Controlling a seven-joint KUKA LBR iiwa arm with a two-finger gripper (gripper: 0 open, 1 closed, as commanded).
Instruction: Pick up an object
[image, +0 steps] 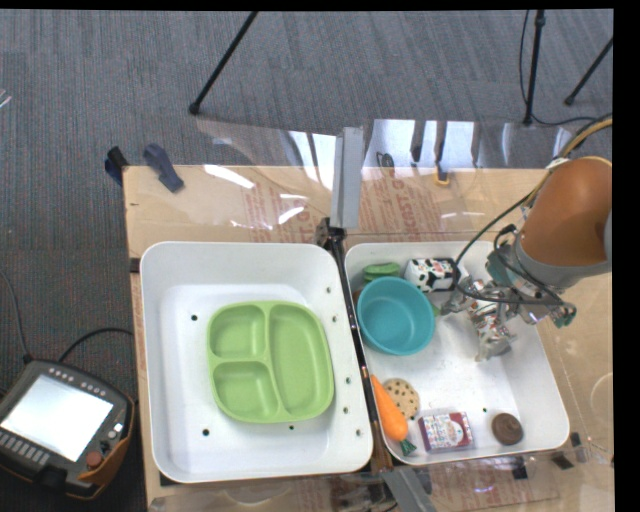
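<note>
Objects for picking are gathered in the right bin (548, 385), where six can be counted. One teal bowl (396, 315) is seen at the bin's left side, with one small green lid-like piece (381, 270) just behind it and one black-and-white cow-patterned cup (431, 273) lying beside that. Along the near edge, one orange carrot (389, 410) is propped against the left wall, one brown speckled cookie (402, 395) is placed touching it, one pink-labelled packet (445, 431) is set to its right, and one dark brown round piece (507, 428) is found near the right corner.

One green divided plate (270, 361), with three compartments, is held by the left bin (165, 330); two bins are counted in all.

One gripper (493, 338) is lowered over the right bin's bare floor, to the right of the bowl and apart from it. Nothing is seen between its fingers, but whether they are spread or closed cannot be told at this slant. One orange wrist band (568, 212) is seen above it.
</note>
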